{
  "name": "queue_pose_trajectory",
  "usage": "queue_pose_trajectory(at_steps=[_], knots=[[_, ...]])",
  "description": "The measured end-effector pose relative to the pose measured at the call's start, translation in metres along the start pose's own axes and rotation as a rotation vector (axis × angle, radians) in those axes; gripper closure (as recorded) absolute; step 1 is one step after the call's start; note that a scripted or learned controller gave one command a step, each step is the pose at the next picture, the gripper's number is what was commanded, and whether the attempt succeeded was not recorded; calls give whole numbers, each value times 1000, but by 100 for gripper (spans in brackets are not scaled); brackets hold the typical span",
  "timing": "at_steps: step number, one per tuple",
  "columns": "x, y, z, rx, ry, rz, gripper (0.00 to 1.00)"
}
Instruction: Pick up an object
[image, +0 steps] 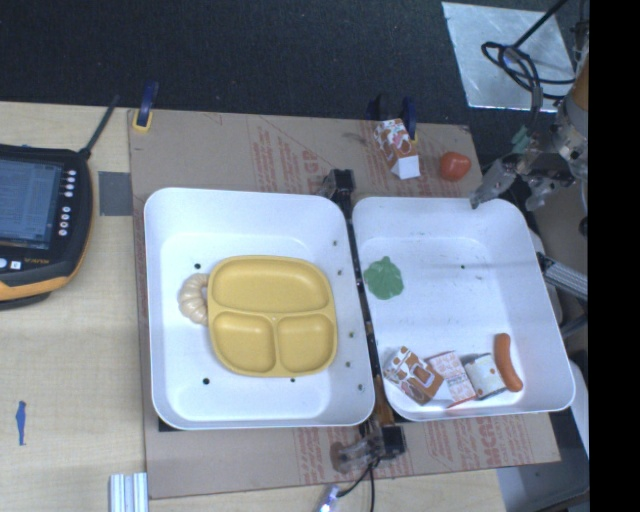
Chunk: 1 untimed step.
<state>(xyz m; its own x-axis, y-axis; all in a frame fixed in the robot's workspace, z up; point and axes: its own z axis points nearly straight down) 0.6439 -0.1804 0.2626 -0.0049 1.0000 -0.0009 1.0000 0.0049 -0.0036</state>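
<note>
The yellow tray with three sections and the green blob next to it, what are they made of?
The yellow three-section tray looks like moulded plastic: one even colour, rounded raised rims, a dull sheen. The small green blob in the right white bin is probably soft rubber or plastic toy food; its surface looks matte and lumpy, but it is too small to tell for sure.

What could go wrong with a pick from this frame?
1. The cartons and the sausage lie packed in the right bin's near corner, so the fingers might catch two things or hit the wall.
2. The green piece looks flat and sits close to the bin's left wall, so a grasp may slip.
3. The gripper sits at the bin's far right corner; a straight descent could hit the rim.
</note>
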Motion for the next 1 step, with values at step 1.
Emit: queue_pose_trajectory(at_steps=[1], knots=[[-31,-54,154,3,1,0,0]])
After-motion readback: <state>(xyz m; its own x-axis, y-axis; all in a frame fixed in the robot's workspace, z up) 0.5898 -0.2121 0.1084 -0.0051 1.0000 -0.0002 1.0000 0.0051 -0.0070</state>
